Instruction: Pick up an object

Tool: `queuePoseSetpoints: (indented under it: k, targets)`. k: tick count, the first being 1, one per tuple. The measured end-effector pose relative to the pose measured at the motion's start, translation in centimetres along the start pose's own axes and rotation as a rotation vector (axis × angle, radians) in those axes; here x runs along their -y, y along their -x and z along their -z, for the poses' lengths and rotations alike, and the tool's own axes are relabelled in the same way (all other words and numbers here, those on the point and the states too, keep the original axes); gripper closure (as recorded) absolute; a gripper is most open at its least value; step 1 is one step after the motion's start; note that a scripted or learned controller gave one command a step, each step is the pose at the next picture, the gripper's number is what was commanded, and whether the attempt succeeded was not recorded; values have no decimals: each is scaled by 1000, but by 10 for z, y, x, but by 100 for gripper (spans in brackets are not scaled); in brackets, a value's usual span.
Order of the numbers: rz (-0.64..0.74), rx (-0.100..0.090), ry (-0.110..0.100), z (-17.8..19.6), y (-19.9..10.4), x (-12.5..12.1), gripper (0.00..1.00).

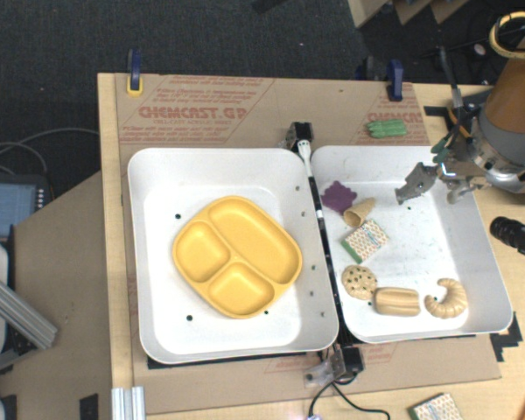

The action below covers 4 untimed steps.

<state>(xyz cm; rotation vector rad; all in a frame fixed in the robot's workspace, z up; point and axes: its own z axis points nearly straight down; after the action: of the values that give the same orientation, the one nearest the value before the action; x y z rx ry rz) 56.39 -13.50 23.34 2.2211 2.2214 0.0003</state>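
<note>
My pincer [436, 180] hangs over the right bin [472, 261], spread and holding nothing, I think. Candidates lie below-left: ice cream cone [360, 210], cookie [359, 280], croissant [447, 297]. Best to descend centred on one, clear of neighbours.

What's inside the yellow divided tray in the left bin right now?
Nothing visible: all three compartments of the yellow tray show bare plastic. It lies flat in the left bin, so whatever is beneath it is covered.
</note>
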Motion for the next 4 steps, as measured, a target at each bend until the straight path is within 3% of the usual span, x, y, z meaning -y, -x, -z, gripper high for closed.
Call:
queuePoseSetpoints:
  k: [1, 2, 3, 4]
  targets:
    - [3, -2, -4, -88, -31, -35, 0]
    - [-1, -2, -6, -151, -44, -17, 0]
    - [0, 1, 2, -149, -39, -52, 0]
    - [-1, 1, 4, -138, -39, -53, 100]
